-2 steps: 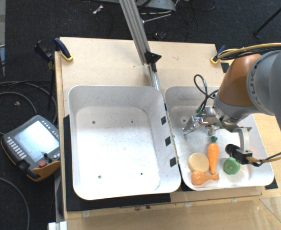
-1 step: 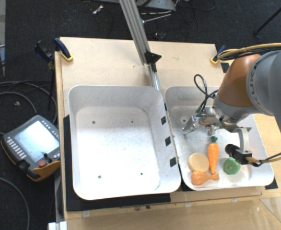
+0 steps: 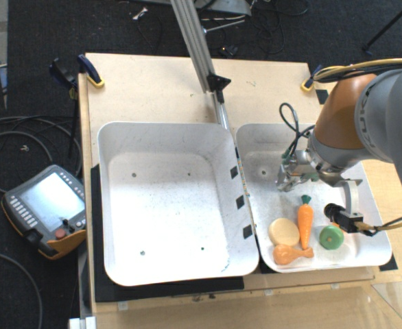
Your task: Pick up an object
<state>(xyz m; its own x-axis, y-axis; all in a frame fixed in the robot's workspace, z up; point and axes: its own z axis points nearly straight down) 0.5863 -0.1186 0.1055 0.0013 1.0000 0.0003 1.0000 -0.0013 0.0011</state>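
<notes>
Lying on the dark floor left of the bench: a teach pendant [image 3: 44, 210] (grey screen, orange casing), ringed by loose black cables [image 3: 2, 149]. Gripping the bench's far corners: yellow-tipped clamps [image 3: 91, 72].

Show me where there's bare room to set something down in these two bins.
The left bin offers bare floor from wall to wall. In the right bin, the free patch is the far-left corner, between the divider and the gripper. Its near end is crowded: carrot, cream disc, orange piece, green piece.
</notes>
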